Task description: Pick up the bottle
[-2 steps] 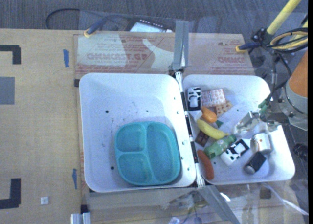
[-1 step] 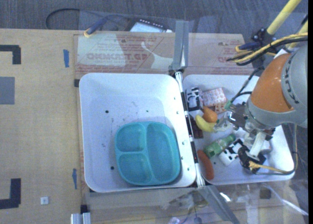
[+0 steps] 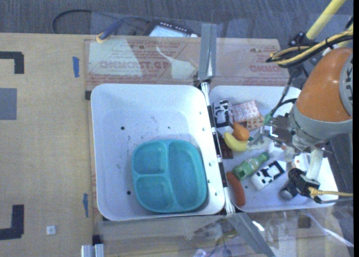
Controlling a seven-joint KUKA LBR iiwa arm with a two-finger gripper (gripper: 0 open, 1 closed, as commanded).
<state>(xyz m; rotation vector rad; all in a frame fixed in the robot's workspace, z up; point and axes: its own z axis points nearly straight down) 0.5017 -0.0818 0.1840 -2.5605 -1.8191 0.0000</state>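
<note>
While the gripper [image 3: 279, 137] hangs over the right bin [image 3: 266, 198], its grip impossible to tell, the green bottle [image 3: 251, 166] lies just beside it, label unreadable.

Smooth plastic tray [image 3: 168, 176], glossy bottle [image 3: 251, 165]

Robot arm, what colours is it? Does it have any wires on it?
The arm is grey, with a big, rounded orange band just above the wrist. Yellow and black cables run in a bunch beside it. The end effector looks like silvery-grey metal with small dark parts.
</note>
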